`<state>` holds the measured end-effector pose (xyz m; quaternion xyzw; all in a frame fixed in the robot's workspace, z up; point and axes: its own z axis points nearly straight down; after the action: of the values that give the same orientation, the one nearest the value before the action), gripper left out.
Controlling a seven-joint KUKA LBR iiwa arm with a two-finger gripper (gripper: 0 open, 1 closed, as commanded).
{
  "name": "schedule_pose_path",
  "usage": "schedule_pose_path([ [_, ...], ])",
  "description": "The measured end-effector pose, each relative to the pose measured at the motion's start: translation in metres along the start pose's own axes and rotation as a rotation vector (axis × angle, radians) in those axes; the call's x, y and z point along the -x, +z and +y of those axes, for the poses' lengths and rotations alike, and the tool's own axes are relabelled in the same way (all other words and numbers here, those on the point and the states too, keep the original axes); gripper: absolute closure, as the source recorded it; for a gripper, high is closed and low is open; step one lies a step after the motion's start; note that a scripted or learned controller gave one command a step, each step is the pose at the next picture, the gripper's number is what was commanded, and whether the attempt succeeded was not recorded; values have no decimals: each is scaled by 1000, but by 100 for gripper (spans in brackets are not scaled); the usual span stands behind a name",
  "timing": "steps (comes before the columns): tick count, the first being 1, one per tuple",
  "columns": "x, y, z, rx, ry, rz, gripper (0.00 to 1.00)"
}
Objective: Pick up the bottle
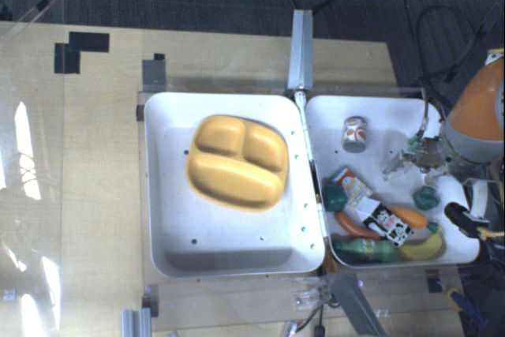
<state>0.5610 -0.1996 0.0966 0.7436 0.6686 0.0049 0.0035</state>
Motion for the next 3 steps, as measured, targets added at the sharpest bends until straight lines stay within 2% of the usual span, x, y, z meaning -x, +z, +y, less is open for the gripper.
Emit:
schedule_pose_path([
  [1,2,9,-13,1,-86,-3,0],
  [2,4,8,-40,2,-24,-3,0],
  [3,3,-1,-38,5,-26,-2,100],
])
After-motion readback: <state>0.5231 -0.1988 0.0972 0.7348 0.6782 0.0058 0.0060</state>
